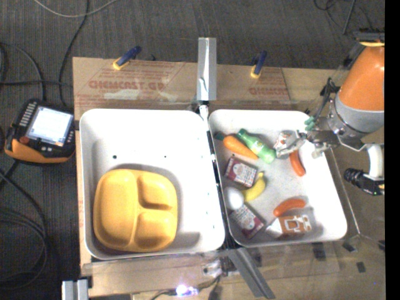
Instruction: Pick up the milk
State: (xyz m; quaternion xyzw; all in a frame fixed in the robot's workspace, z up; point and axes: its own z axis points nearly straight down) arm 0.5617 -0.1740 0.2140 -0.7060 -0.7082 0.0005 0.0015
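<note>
Your gripper [289,144] hovers at the upper right of the right bin [337,199]; whether it is open, I cannot tell. The milk [296,224], a small carton, lies lower right, so you are likely approaching: next, move down-frame.

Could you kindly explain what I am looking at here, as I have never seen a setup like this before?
This is one picture from a camera fixed above a bench, looking down at a slant. The grey and orange shape at the right is a robot arm; its gripper is over the right bin. That bin holds toy groceries: a carrot, a green bottle, a banana, two sausages, an egg and small cartons, one presumably the milk it must pick up. The left bin holds a yellow divided tray. I cannot tell whether the gripper holds anything.
</note>
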